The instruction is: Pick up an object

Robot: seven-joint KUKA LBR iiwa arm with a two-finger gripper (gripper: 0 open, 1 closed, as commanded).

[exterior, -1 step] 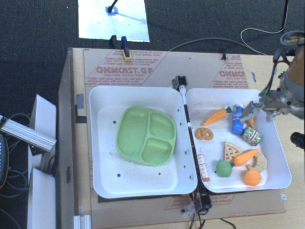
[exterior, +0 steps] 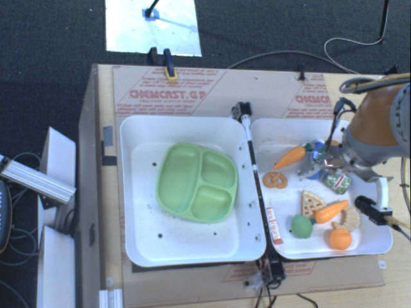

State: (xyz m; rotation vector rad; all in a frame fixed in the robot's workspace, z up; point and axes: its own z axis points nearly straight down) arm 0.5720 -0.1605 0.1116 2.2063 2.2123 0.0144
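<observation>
The right bin [exterior: 383,241] holds two carrots [exterior: 289,157] [exterior: 332,211], one pretzel [exterior: 275,180], one waffle piece [exterior: 311,203], one green ball [exterior: 301,226] and one orange [exterior: 340,238]; the left bin [exterior: 138,236] holds one green divided plate [exterior: 196,181]. The arm reaches in from the right, its end effector [exterior: 323,163] low over the right bin's far side by a green-and-white packet [exterior: 336,183]; whether it is spread or pinching I cannot tell. The surface [exterior: 212,85] reads "CHEMCAST GP".

Grey arm with orange band [exterior: 380,124] cut off by right edge. Gripper [exterior: 323,161] blurred over far part of right white bin [exterior: 276,130]; finger state unreadable. Small blue object [exterior: 316,147] and green-patterned packet [exterior: 336,182] partly hidden beneath it. Tan piece [exterior: 350,218] mostly hidden behind orange ball [exterior: 340,239].
</observation>
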